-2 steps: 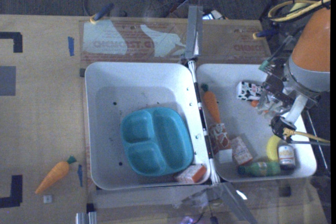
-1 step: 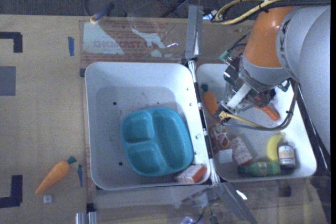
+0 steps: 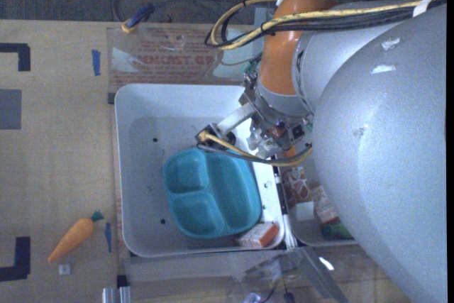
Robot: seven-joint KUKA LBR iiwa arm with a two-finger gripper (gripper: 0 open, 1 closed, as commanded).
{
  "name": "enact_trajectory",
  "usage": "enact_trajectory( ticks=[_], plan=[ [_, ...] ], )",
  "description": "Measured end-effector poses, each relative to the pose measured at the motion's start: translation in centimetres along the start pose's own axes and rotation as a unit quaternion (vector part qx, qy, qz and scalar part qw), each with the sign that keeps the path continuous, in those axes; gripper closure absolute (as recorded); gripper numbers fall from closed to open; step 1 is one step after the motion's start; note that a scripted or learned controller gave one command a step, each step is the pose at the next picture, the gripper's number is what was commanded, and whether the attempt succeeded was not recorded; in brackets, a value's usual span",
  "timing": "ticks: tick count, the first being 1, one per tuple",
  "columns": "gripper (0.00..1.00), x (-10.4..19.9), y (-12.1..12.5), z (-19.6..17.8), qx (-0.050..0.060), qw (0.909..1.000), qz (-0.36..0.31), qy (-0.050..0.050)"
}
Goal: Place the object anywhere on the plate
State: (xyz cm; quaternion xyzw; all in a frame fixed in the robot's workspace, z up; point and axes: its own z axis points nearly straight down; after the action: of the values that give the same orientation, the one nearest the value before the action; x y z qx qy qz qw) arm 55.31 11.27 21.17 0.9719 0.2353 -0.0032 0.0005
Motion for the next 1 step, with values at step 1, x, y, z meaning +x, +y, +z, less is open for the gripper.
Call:
enact_trajectory(
  ticks=[1],
  plan=[
    [1.0, 1.15, -6.68, -0.31, 0.0, 0.9979, -0.065, -0.001]
  ],
)
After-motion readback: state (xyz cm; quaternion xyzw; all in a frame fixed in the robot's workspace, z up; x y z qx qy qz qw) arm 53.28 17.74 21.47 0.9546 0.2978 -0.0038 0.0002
